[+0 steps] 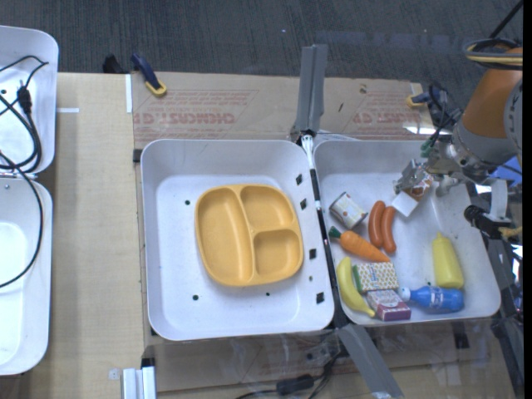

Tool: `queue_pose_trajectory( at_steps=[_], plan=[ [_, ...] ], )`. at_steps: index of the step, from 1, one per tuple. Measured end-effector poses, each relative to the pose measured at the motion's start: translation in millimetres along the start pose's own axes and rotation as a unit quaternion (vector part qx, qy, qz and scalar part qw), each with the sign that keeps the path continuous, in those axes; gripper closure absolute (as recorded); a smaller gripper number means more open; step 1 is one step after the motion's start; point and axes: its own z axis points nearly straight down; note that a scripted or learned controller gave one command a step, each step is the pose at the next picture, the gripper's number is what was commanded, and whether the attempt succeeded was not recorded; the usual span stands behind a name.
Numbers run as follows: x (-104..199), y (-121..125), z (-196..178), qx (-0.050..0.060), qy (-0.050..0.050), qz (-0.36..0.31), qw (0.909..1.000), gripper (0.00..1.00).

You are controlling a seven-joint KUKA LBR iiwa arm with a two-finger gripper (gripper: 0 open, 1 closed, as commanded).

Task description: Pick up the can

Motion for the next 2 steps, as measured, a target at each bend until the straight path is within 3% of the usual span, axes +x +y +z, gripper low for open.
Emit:
queue_pose_trajectory(
  at_steps=[1, 2],
  plan=[
    [-1, 0, -10, -0.001, -0.002, -0.001, 1.0000, 1.00],
    [-6, 27, -61, 0.000, -0.004, 0.182, 0.9833, 1.00]
  ],
)
